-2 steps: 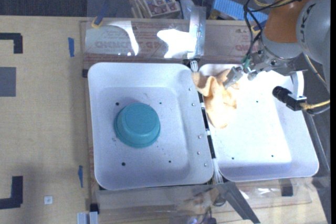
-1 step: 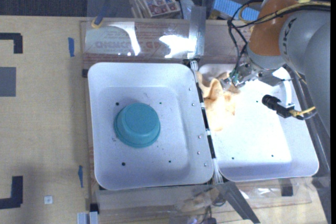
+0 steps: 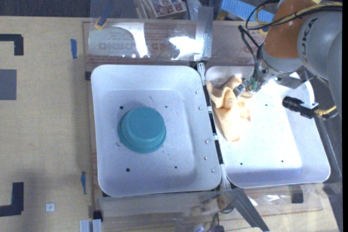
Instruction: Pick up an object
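A crumpled pale yellow cloth (image 3: 231, 108) lies in the right bin (image 3: 283, 165), against its left wall near the back. My gripper (image 3: 246, 87) reaches down from the right and sits at the cloth's upper right edge, touching the folds there. A teal bowl (image 3: 142, 129) rests upside down in the middle of the left bin (image 3: 109, 84), well away from the gripper.
The grey arm with its orange band (image 3: 288, 24) crosses the right bin's back right corner. A black cable fitting (image 3: 296, 105) juts over the right bin. Boxes and clutter lie beyond the bins' far edge. Wooden benchtop extends to the left.
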Robot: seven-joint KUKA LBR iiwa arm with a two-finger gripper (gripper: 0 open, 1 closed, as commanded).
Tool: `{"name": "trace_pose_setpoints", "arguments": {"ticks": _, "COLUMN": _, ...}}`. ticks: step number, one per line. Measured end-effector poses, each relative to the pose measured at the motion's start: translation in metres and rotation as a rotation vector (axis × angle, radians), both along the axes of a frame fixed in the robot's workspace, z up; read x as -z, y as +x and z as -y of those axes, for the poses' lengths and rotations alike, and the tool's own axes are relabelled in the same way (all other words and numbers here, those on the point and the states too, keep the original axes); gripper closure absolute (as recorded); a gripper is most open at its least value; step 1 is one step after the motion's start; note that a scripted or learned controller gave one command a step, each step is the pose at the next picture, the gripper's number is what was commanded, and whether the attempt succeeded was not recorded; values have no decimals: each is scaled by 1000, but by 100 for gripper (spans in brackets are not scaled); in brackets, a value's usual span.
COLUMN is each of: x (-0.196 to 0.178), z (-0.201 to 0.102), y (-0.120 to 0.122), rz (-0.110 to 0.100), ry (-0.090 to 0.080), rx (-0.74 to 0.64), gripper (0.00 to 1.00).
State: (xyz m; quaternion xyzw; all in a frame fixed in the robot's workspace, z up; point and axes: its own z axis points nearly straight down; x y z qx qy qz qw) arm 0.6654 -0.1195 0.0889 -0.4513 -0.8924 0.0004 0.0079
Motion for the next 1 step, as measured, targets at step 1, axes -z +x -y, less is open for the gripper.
{"name": "trace_pose_setpoints", "arguments": {"ticks": 1, "x": 0, "z": 0, "y": 0, "rz": 0, "ry": 0, "rx": 0, "gripper": 0}}
